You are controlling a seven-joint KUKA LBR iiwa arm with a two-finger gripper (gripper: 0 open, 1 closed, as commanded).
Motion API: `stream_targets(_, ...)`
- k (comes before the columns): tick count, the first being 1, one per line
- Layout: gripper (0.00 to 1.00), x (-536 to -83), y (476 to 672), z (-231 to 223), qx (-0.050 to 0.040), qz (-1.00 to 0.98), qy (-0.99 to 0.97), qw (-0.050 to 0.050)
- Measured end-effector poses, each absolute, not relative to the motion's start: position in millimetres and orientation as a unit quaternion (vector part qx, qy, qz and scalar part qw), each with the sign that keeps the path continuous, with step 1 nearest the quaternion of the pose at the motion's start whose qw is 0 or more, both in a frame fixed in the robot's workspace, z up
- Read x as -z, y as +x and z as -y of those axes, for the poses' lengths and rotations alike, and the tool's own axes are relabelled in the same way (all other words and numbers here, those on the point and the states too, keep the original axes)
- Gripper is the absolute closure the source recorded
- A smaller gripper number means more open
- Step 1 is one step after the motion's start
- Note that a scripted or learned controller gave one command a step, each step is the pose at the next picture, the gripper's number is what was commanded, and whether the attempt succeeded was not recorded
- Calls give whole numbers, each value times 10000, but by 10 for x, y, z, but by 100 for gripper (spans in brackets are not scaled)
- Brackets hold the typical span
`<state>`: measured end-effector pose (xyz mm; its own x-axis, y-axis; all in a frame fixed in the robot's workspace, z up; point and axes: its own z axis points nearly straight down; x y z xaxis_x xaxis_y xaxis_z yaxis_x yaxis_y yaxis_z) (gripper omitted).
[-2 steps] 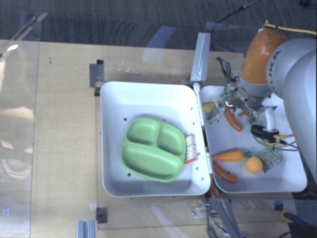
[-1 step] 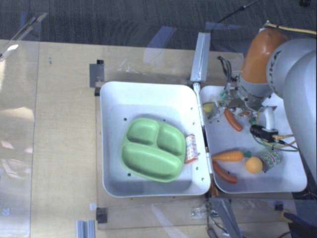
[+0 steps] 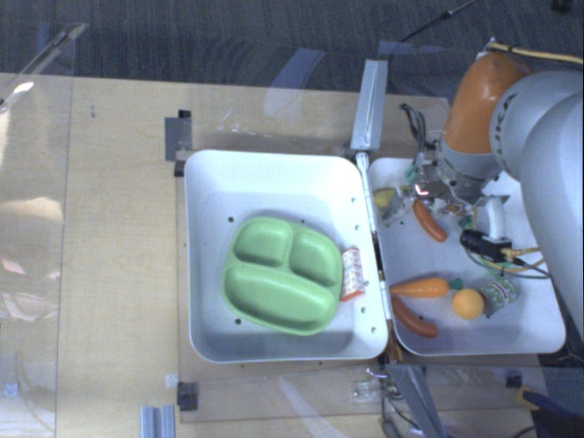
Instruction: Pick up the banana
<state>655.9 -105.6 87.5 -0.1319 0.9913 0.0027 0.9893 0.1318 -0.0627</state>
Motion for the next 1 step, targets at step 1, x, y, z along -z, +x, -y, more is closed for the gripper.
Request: stream_targets(1, 0, -875, 6561, 1053, -221, 7482, -6627, 214)
